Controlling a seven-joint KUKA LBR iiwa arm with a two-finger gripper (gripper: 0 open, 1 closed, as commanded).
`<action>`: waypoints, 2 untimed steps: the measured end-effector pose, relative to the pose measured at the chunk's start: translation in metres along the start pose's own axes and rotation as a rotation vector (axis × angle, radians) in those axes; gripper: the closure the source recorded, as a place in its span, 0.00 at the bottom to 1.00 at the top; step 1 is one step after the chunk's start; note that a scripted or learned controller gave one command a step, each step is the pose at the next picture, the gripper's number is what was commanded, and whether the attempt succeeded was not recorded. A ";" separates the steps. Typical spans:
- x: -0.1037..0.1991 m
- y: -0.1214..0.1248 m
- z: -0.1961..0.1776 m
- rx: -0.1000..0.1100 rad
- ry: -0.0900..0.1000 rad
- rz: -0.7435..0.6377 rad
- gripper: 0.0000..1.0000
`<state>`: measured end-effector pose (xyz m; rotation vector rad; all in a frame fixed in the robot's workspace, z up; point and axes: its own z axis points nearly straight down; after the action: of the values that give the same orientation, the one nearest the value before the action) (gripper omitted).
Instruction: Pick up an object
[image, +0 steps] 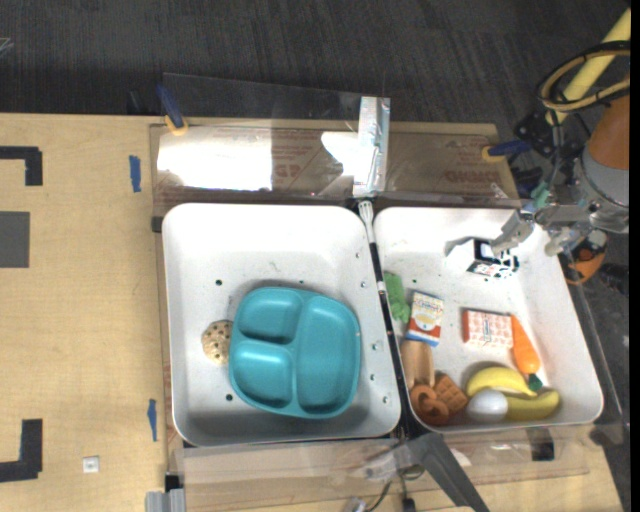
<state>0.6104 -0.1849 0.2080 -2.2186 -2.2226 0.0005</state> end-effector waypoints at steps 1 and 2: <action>-0.012 -0.030 0.111 -0.005 -0.001 0.087 0.00; -0.020 -0.062 0.118 -0.012 0.016 0.130 0.00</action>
<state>0.5481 -0.2050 0.0899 -2.3557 -2.0720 -0.0298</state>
